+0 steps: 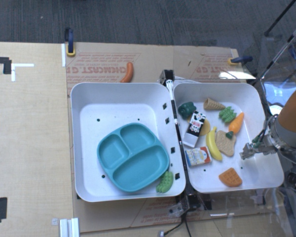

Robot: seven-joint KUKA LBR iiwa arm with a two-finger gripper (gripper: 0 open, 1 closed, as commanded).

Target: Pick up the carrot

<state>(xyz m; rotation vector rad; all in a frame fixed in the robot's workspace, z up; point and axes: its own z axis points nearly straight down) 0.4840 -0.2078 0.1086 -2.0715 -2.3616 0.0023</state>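
Note:
The orange carrot (236,123) lies tilted in the right bin (254,95) near its far right side, with a green leafy piece (227,114) touching its upper left end. My gripper (248,151) hangs over the right part of this bin, below and slightly right of the carrot and apart from it. It sits just right of a bread slice (226,143). Nothing shows in its grasp. The grey arm with its orange band (291,113) comes in from the right.
The right bin also holds a banana (213,144), a cow-patterned carton (195,127), a small snack box (197,156), an orange wedge (230,177), a cone (213,104) and a dark green vegetable (187,108). A teal divided plate (133,156) and a pickle (165,181) lie in the left bin (89,107).

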